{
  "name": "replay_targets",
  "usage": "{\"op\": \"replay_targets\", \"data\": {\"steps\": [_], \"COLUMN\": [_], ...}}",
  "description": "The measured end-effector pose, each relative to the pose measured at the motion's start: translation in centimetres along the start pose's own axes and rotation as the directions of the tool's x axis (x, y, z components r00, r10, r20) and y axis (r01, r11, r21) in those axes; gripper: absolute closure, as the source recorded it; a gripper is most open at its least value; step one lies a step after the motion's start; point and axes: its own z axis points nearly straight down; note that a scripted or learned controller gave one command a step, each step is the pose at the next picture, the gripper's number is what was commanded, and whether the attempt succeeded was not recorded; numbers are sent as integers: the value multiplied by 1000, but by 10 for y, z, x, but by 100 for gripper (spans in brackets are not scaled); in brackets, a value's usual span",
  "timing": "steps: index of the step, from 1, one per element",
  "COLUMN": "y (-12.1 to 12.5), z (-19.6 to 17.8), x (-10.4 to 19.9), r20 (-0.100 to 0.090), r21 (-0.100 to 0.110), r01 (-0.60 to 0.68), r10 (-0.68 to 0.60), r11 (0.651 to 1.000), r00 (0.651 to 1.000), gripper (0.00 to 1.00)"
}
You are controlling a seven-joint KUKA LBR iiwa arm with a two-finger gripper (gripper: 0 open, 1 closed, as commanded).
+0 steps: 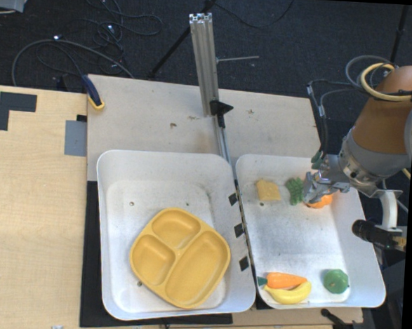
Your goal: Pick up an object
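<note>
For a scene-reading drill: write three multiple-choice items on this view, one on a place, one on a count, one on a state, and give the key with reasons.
1. Where does the yellow divided plate lie?
A. in the left bin
B. in the right bin
C. on the wooden bench top

2. How many compartments does the plate have?
A. two
B. three
C. five

3. How does the gripper stand?
A. parked above the left bin
B. low at the right bin's far end, beside the green toy and the orange toy
C. raised over the banana

Key: 1 A, the plate rests inside the left bin's walls. 2 B, its ridges part three wells. 3 B, the wrist ends right at those two toys.
</note>
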Motion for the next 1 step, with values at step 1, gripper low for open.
{"op": "replay_targets", "data": {"steps": [1], "y": [-26], "z": [-4], "x": [53], "r20": [0], "r21": [0], "r01": [0], "r10": [0], "r11": [1000], "r00": [1000], "gripper": [100]}}
